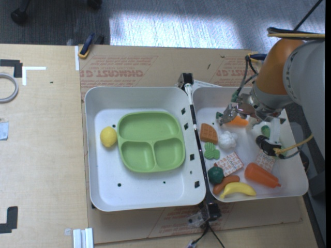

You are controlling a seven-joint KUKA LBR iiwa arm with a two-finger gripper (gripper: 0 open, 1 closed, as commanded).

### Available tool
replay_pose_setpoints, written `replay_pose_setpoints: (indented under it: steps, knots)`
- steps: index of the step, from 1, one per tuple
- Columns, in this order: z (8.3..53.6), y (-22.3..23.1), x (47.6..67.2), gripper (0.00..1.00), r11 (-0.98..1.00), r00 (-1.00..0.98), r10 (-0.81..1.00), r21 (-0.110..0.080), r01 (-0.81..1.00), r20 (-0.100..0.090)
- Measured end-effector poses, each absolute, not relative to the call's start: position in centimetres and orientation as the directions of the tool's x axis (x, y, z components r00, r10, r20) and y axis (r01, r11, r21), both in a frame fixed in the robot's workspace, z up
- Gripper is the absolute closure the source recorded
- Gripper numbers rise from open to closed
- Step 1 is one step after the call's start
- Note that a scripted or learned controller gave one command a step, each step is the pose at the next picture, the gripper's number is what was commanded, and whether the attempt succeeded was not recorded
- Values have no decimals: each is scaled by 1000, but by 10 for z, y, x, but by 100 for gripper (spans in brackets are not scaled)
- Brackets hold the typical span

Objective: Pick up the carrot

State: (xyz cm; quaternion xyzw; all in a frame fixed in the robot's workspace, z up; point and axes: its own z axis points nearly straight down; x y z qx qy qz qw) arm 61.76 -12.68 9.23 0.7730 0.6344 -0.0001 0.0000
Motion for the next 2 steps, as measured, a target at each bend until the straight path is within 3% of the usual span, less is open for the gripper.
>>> replay_pose_setpoints:
  steps: [1,2]
  knots:
    - [102,-127,618,100,-196,196,981,1,981,0]
    - [102,-127,618,0,-196,196,981,1,981,0]
